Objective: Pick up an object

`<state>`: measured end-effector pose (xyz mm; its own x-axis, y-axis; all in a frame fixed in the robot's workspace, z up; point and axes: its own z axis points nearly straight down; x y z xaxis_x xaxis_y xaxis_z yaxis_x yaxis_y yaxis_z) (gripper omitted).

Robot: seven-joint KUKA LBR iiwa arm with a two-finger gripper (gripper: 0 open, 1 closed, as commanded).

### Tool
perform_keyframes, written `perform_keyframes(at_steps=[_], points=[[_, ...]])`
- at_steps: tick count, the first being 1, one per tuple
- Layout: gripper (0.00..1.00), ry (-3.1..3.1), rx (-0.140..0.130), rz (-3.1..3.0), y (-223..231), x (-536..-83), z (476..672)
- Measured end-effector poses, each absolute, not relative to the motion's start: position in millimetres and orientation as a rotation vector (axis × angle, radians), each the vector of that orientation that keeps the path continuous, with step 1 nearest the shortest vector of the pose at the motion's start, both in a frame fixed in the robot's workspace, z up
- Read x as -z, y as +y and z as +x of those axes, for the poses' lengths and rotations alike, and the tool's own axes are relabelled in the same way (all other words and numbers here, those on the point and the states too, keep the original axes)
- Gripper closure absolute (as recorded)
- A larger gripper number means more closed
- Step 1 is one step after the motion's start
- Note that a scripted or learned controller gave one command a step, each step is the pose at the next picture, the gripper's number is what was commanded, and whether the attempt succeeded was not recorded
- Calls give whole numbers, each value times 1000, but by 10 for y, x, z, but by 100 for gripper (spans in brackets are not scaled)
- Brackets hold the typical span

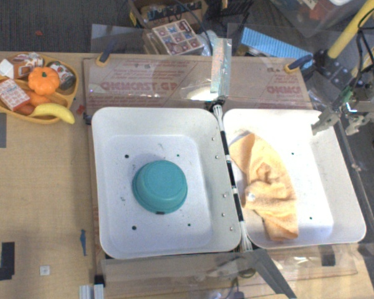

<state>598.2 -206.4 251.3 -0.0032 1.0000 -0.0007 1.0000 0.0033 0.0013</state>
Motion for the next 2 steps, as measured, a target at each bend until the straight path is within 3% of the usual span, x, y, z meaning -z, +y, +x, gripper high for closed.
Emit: perform_keyframes(at_steps=[1,2], points=[[0,2244,0,2198,-1651,-1189,5801],[0,2243,-1,2198,-1653,-1190,5801]])
